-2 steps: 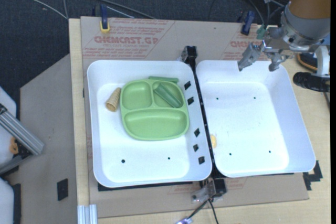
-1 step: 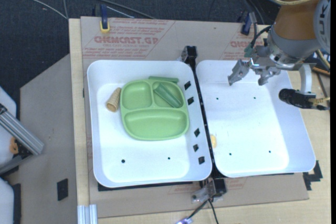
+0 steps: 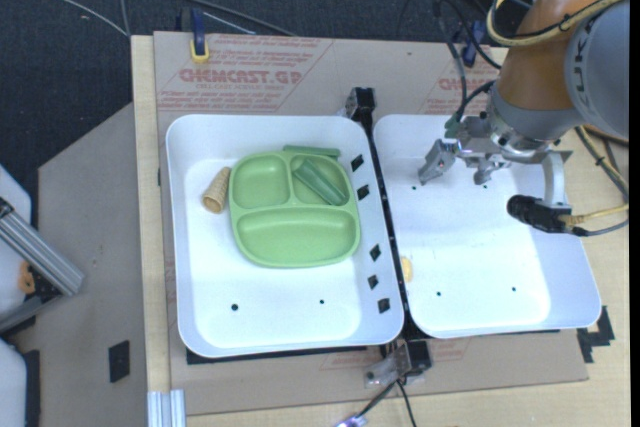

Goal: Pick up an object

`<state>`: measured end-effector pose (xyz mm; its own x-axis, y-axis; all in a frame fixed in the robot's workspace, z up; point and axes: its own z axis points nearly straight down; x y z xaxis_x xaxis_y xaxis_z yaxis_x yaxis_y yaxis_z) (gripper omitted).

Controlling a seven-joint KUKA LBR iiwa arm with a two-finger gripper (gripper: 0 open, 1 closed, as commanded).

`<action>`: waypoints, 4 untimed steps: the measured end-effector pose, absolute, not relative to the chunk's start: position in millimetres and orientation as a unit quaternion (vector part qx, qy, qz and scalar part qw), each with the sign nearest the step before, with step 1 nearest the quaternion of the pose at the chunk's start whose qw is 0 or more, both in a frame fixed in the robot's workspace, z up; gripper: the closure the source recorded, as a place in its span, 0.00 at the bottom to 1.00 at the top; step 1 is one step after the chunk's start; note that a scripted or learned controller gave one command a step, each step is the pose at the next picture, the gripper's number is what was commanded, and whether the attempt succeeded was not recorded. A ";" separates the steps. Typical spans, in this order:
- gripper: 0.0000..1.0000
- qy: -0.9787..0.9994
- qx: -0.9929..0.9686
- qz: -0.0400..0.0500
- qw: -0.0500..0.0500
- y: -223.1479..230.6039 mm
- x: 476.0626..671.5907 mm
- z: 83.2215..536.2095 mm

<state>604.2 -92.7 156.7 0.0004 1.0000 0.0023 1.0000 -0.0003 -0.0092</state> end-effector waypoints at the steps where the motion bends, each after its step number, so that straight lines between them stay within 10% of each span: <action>1: 0.00 -0.707 -0.708 0.002 0.003 -102.4 601.2 105.4; 2: 1.00 -0.707 -0.708 -0.001 0.000 -101.9 603.4 120.2; 4: 1.00 -0.708 -0.706 -0.002 -0.002 -95.9 602.2 213.2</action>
